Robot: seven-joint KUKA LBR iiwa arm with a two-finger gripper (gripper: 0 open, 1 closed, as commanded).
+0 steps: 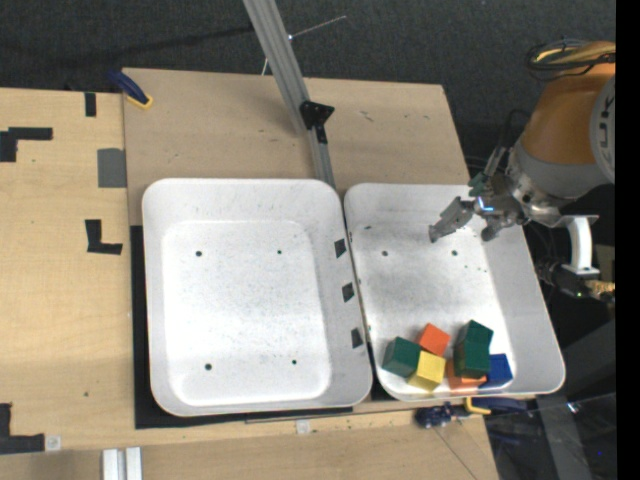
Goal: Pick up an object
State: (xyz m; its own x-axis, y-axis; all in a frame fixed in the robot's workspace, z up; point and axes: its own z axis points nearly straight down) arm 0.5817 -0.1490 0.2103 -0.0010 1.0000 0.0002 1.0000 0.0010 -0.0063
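The gripper (466, 221) hangs over the right bin's (400, 208) far edge, jaws spread, holding nothing. Coloured blocks (447, 357) cluster at its near edge; the left bin (160, 208) sits alongside.

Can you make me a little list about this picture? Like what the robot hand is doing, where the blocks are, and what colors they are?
end effector: above the far end of the right bin, holding nothing
blocks: bunched at the near end of the right bin
block colors: green, orange, yellow, blue
left bin: white, beside the right bin
block picked up: not yet
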